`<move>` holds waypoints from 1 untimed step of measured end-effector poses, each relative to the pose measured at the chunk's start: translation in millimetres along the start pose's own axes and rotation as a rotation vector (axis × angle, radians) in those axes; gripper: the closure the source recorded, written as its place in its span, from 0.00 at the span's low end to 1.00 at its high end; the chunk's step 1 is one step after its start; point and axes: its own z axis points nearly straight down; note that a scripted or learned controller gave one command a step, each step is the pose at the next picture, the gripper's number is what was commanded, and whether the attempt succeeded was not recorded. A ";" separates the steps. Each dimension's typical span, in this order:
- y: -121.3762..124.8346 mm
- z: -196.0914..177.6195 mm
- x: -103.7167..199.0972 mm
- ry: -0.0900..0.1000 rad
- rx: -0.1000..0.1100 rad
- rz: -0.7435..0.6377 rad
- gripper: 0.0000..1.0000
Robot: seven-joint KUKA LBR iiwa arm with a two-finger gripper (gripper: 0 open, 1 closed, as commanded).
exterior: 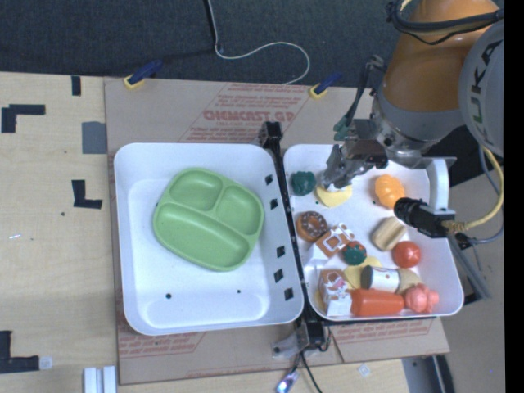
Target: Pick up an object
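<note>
The yellow toy (333, 194) lies in the right bin (452, 262), upper left, with the gripper (342, 176) directly over it; you cannot tell its state. The green toy (303, 182) sits just beside, so a slightly off descent could nudge either away.

L bin (131, 219): divided plate (210, 218) | R bin (446, 256): toy foods (360, 260)

A single fixed camera looks down from above at a slant on the table (49, 219), near enough that the two white bins fill most of the middle and lower frame, the left bin (131, 244) at centre left and the right bin (446, 256) at centre right; dark floor lies across the top edge; the arm (438, 47) enters at upper right.
</note>
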 end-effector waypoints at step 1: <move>-50.0 -85.8 61.4 0.002 0.000 -0.004 1.00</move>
